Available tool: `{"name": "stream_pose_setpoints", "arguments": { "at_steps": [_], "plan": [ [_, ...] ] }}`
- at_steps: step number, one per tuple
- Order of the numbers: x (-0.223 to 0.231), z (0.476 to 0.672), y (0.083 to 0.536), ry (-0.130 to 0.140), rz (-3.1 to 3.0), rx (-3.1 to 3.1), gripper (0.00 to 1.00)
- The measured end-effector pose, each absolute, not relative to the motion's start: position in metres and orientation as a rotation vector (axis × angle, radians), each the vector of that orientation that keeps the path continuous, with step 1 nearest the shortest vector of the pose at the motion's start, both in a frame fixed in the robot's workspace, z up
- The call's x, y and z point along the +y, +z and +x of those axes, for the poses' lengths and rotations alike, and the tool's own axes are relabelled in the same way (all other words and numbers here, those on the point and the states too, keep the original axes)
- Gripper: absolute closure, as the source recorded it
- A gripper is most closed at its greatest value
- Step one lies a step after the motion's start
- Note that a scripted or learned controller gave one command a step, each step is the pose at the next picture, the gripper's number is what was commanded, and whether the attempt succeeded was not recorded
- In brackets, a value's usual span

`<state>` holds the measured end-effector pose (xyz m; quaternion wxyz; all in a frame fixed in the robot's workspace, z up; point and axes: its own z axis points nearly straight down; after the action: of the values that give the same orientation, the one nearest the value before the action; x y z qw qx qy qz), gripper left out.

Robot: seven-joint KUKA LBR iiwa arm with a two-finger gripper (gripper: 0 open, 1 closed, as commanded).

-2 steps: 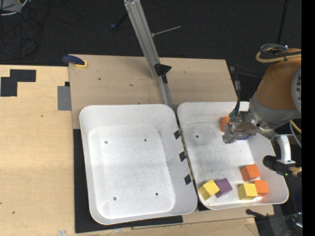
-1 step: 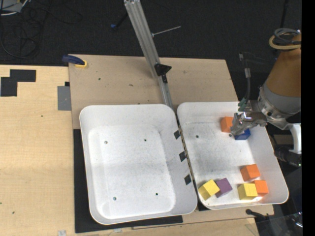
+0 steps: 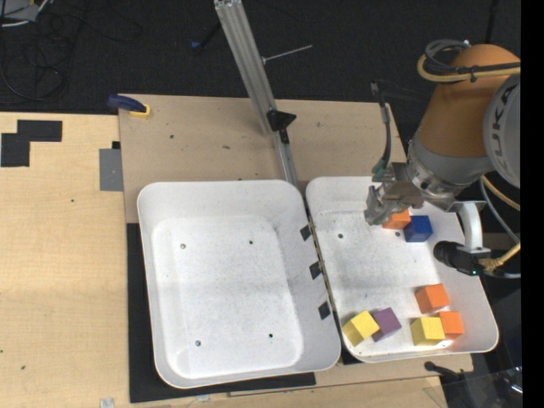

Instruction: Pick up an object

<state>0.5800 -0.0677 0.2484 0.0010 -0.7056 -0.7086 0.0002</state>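
My gripper (image 3: 387, 204) hangs over the upper middle of the right bin (image 3: 338, 187). An orange block (image 3: 397, 221) shows just under its lower edge, partly hidden by it, and I cannot make out whether it is held. A blue block (image 3: 417, 229) lies right beside that orange one. Near the bin's front edge lie a yellow block (image 3: 361, 326), a purple block (image 3: 387, 321), another yellow block (image 3: 427, 331) and two orange blocks (image 3: 433, 297) (image 3: 451, 323).
The left bin (image 3: 146, 201) sits beside the right one, with black clips (image 3: 314, 269) along their shared edge. A slanted aluminium bar (image 3: 252, 68) rises behind the bins. A blue and yellow clamp (image 3: 128, 104) lies at the bench's far left corner.
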Motion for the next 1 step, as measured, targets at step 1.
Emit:
{"name": "stream_pose_setpoints", "arguments": {
  "at_steps": [1],
  "plan": [
    [-0.0164,0.5927,0.2525,0.0,-2.216,-2.224,1.0]
  ]
}}
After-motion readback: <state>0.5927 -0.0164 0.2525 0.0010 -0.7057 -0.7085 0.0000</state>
